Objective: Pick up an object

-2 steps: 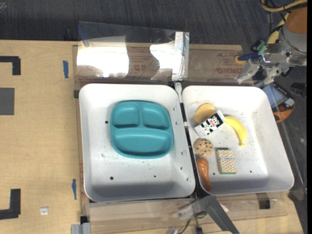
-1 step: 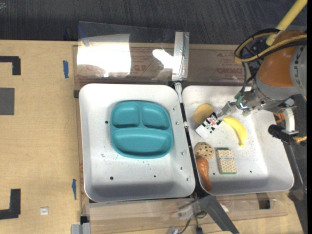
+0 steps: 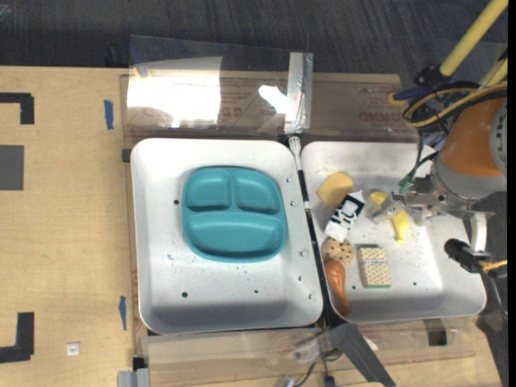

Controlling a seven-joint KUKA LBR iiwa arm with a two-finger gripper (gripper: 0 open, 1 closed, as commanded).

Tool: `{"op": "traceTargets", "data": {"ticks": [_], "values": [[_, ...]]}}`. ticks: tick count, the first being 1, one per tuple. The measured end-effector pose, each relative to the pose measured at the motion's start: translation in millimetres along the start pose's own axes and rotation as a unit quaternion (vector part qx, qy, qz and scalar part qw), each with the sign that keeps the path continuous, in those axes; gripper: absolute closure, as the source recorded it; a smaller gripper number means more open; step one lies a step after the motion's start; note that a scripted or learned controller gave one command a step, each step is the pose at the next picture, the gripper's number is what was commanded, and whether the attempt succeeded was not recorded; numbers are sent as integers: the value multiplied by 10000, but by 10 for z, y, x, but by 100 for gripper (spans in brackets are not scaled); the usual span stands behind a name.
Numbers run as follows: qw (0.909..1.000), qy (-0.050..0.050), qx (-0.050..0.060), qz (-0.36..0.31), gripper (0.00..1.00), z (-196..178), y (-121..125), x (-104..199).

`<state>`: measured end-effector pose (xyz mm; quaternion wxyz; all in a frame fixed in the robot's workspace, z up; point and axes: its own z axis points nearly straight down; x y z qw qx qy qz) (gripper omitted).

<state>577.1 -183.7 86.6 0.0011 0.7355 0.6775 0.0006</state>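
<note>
Several small toy foods lie in the right white bin [image 3: 463, 293]; the pincer [image 3: 397, 202] hovers by the small yellow plastic banana [image 3: 398, 226], its grip impossible to tell. That banana looks light, stiff and slick, best taken across its narrow middle.

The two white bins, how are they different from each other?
The left bin holds one big thing, a teal divided plate lying flat in its middle. The right bin holds several small things, among them a yellow wedge, a black-and-white block and a tan cracker-like square. The claw reaches over the right bin, not the left bin. Both are shallow, white and side by side.
</note>
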Motion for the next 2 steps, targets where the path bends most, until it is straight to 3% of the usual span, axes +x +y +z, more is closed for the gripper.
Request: {"op": "traceTargets", "data": {"ticks": [1,2], "values": [[10000,-11,-31,-3,100,-123,20,-1],[9919,3,-14,-1273,100,-1148,-117,832]]}}
